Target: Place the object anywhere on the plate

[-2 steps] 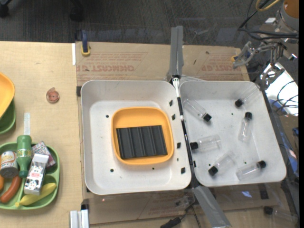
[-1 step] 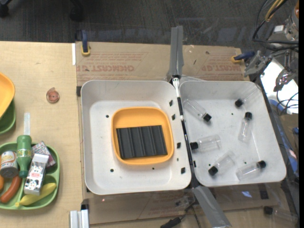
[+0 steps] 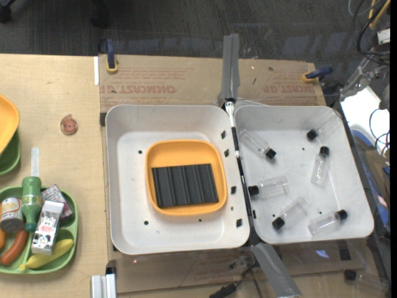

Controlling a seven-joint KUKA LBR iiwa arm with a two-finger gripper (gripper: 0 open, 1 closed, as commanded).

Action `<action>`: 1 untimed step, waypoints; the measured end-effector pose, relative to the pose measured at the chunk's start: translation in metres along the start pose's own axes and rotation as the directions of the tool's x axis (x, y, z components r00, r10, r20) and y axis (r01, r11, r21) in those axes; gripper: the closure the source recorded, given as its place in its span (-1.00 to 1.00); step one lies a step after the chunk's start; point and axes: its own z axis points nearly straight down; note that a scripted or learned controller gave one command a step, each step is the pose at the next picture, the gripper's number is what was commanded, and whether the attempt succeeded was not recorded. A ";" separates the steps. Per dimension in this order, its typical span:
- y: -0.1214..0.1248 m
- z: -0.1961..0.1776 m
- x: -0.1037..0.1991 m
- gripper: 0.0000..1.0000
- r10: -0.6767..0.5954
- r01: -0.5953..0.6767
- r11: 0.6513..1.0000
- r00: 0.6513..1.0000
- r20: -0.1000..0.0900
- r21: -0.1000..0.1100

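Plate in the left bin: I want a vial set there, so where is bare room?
The square orange plate has bare rim around the dark ribbed slab filling its middle; widest at the far edge. The right white bin is crowded with clear black-capped vials.

Cabling and a white block at the right edge

Thin loops of blue, white and yellow cable (image 3: pixel 371 11) over dark floor. Below, a bright white block (image 3: pixel 363 107) trailing more wires. Cannot tell whether either belongs to the robot's own hardware.
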 end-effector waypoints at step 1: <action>0.013 0.009 0.002 -1.00 -0.335 0.335 0.942 0.942 0.002 -0.003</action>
